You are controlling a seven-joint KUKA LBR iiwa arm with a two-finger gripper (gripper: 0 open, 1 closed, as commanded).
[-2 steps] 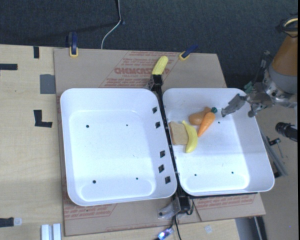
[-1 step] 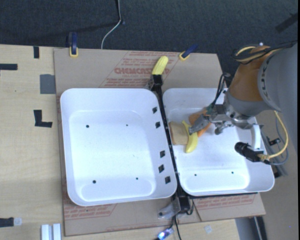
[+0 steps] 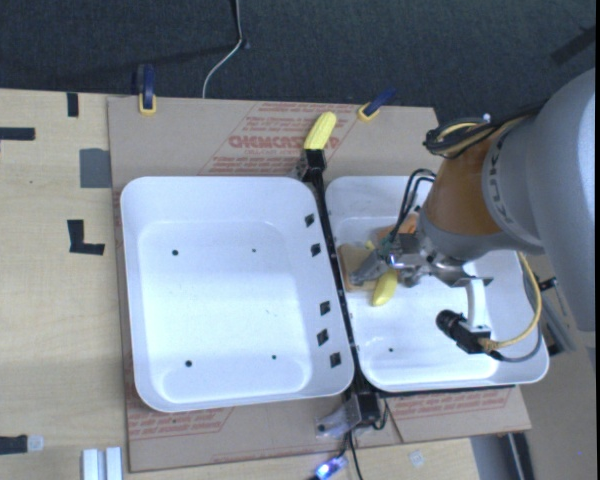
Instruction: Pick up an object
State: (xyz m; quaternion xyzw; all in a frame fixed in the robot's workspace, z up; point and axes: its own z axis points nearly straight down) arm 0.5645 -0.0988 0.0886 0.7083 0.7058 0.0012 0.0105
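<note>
1. Cardboard sheet [image 3: 270, 138]: lies under both bins and is pinned at its far edge by clamps, apparently so the work surface cannot shift under the arm's pushes.
2. Arm [image 3: 540, 183]: reaches in from the right and bends down over the right bin, its orange band above the wrist; the posture suggests a pick attempt in progress.
3. Left bin [image 3: 140, 268]: sits edge to edge with its neighbour, the two joined along the shared rim by dark clips, presumably to keep them from sliding apart.
4. Right bin [image 3: 430, 363]: holds the objects, gathered near its left wall.
5. Gripper [image 3: 395, 258]: low in the right bin, directly over the small cluster. Whether the jaws are wide, narrow or closed on anything cannot be told; the wrist hides them.
6. Yellow object [image 3: 383, 289]: the likely target, lying on the bin floor just beside the gripper's tip, next to a brownish item [image 3: 359, 261]. Its exact nature is unclear.
</note>
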